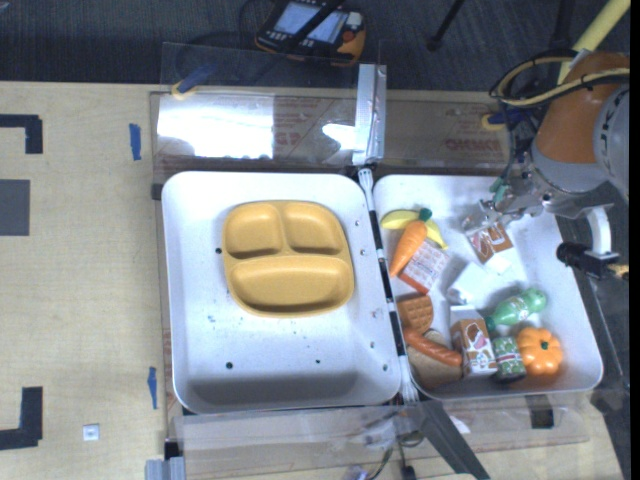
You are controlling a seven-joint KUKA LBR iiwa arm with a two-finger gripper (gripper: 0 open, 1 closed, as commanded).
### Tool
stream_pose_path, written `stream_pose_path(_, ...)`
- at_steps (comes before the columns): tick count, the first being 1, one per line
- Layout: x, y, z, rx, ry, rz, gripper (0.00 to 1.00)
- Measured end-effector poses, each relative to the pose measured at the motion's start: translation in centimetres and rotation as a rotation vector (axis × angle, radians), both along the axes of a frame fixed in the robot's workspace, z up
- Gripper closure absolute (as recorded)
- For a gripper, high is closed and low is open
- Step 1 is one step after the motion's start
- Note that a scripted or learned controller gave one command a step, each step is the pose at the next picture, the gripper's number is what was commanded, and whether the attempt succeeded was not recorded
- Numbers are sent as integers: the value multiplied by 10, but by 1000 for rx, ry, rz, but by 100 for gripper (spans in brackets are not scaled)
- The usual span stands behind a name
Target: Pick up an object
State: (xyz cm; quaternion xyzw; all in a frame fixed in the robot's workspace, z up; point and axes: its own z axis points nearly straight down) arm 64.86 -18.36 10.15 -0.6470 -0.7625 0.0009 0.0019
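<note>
The two shallow white bins sit side by side on the wooden bench (70,298), so the clutter stays corralled within the arm's reach. The left bin (190,368) carries a yellow three-compartment plastic tray (288,256), lying flat near its middle. The right bin (585,368) holds the small toys: an orange plastic carrot (408,245) beside a yellow banana at the far left, a green broccoli (520,308) and an orange pumpkin (541,351) toward the near right, and a small brown and white packet (492,239) at the far side.

The tool (508,196) hangs over the far right part of that bin, low and just beyond the packet, which seems the likeliest thing to be picked. I cannot tell how the tool is set; it is too small and cluttered with cable to read. Nothing visibly sits in it, and the packet lies on the bin floor just on its near side.
</note>
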Motion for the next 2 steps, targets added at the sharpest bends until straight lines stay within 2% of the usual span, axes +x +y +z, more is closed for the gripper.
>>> stream_pose_path(1,-25,-28,-8,-1,-3,-317,100)
stream_pose_path(2,-1,-6,98,-2,1,-257,100)
